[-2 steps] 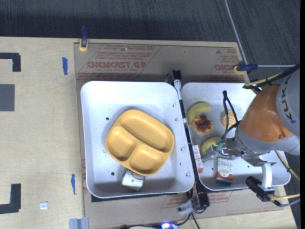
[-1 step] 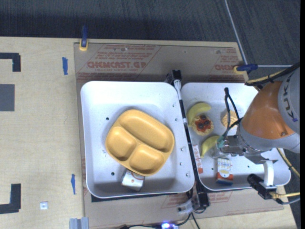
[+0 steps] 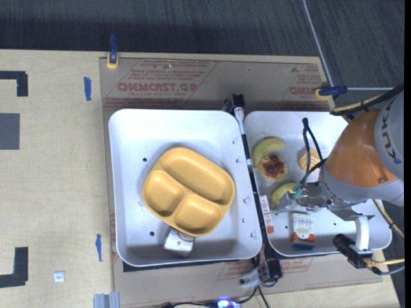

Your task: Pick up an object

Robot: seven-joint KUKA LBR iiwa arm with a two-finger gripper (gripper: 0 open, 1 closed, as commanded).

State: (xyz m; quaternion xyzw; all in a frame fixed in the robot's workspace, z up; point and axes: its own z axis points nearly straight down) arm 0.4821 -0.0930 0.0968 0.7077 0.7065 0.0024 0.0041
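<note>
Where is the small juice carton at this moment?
The juice carton lies in the right bin, near its front edge, just below the arm's gripper and the lower banana.

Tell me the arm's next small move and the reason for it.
Probably a short straight descent: the gripper hangs in the right white bin beside the yellow banana, just above the small orange-and-white carton. Nothing shows between its fingers, so it has yet to grasp anything.

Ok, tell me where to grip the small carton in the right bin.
Grip the small carton across its two long sides, coming straight down from above. It appears to lie flat on the floor of the right bin, with bare floor beside it for the jaws.
</note>
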